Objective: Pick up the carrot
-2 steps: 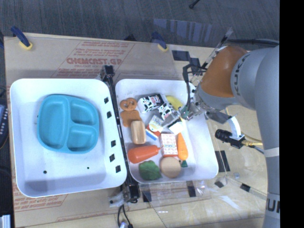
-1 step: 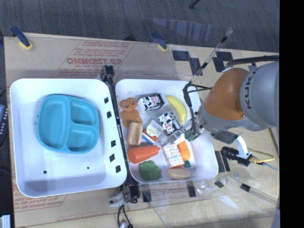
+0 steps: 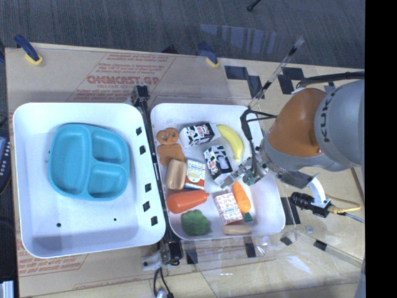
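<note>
The arm (image 3: pixel 338 126) is a thick, rounded grey casing with dark lettering on its side and a broad orange band (image 3: pixel 296 126) above the wrist, thin black cables looping beside it toward the small metallic end effector (image 3: pixel 248 174).

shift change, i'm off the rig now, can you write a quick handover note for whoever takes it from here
Gripper: low in the right white bin, right at the upper end of the small orange carrot with a green tip. Whether its fingers are open or shut cannot be told from this view.
Carrot: lying in the right bin, beside the red-and-white patterned carton, with the yellow banana further up.
Left bin: holds a blue compartment tray.
Done: the arm has reached the carrot.
Left: confirm a grasp, then lift the carrot out.
</note>
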`<state>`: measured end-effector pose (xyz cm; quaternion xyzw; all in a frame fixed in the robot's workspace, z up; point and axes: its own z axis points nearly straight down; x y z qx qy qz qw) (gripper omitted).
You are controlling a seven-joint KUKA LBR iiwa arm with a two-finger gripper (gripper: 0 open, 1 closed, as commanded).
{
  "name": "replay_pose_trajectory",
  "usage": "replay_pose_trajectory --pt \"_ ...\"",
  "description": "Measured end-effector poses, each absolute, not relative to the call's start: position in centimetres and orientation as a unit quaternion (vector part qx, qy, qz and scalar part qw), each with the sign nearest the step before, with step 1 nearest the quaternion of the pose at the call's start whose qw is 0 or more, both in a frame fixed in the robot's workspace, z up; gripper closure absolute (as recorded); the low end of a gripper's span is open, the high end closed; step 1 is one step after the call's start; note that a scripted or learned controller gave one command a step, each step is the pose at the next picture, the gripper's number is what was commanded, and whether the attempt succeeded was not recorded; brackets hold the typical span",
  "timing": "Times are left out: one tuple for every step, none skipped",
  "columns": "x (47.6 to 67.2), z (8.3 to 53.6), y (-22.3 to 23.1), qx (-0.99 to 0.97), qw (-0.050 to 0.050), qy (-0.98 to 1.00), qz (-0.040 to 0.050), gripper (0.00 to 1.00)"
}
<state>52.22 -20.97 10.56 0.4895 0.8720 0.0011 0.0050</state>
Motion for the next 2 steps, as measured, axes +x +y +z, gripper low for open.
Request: replay_pose_trajectory --pt "47.73 15.21 -16.14 0.578 -0.001 0.816 0.0000 1.00" --pt "47.82 16.14 -16.14 0.575 -0.002 0.818 -0.0007 1.00"
